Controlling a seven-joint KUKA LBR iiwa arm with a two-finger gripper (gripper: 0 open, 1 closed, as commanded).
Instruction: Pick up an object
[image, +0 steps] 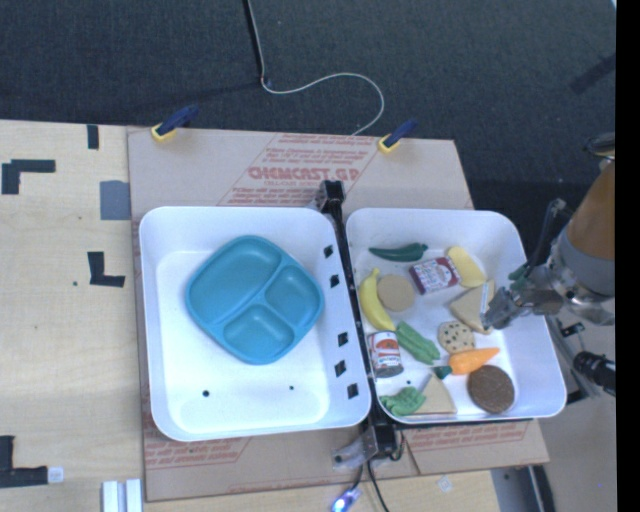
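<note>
The right bin (515, 240) holds several toy foods. Among them are a green pepper (398, 251), a red and white packet (433, 273), a yellow lemon (466, 266), a banana (374, 300), a pale cheese wedge (468, 308), a chip cookie (454, 335), a small can (386, 353), a carrot (472, 360) and a brown patty (490, 388). My gripper (497, 308) hangs low over the bin's right side, right next to the cheese wedge's right edge. I see nothing held in it.
In the left bin (160, 300) lies a blue divided plate (255, 298). A black divider (345, 300) runs between the bins. The grey arm with its orange band (598, 215) enters from the right. A cable (320, 85) lies behind the bins.
</note>
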